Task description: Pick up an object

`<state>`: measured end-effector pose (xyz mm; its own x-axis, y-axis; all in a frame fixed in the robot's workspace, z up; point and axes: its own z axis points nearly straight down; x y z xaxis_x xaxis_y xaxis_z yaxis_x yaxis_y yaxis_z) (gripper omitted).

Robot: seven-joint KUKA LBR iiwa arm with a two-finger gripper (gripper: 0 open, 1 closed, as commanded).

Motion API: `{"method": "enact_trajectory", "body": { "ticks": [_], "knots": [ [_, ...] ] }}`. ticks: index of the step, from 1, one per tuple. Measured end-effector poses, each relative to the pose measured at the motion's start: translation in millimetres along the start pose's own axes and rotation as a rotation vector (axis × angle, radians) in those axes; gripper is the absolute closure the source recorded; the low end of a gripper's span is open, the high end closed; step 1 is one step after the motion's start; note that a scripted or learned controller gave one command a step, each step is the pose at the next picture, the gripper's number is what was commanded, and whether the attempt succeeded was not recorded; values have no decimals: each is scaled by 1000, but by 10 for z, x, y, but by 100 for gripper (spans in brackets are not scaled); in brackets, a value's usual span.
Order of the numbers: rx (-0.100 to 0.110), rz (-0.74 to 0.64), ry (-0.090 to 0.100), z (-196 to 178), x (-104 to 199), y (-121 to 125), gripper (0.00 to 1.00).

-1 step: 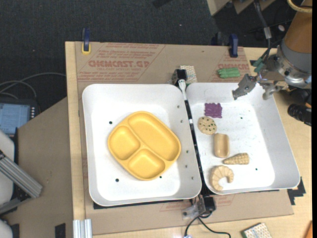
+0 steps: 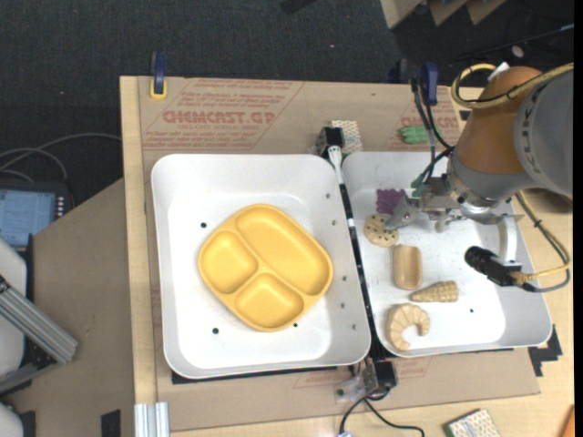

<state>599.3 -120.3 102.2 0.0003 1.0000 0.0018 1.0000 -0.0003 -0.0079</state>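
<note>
- Surface: brown cardboard-covered bench (image 2: 228, 107) on dark carpet; two shallow white bins, left bin (image 2: 173, 244), right bin (image 2: 519, 321).
- Left bin: one yellow three-compartment plastic plate (image 2: 264, 267).
- Right bin: one purple toy (image 2: 392, 198), one round cookie (image 2: 382, 229), one tan cylinder (image 2: 406, 267), one waffle cone (image 2: 435, 291), one croissant (image 2: 407, 324).
- Gripper (image 2: 433, 209), beside the purple toy: finger spread cannot be told.

- The arm (image 2: 524, 126) is cut off by the right edge of the picture, so its upper part is out of view.
- The gripper (image 2: 428, 209) is seen from above, and the wrist covers its fingertips.
- The purple object (image 2: 390, 198) lies partly under the gripper; its shape is unclear.
</note>
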Motion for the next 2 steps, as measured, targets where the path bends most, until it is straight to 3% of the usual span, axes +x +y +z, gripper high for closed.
{"method": "enact_trajectory", "body": {
  "ticks": [1, 2],
  "knots": [
    [-15, -3, -3, 163, 185, 703, 0],
    [-14, -2, -3, 48, 181, 688, 100]
  ]
}}
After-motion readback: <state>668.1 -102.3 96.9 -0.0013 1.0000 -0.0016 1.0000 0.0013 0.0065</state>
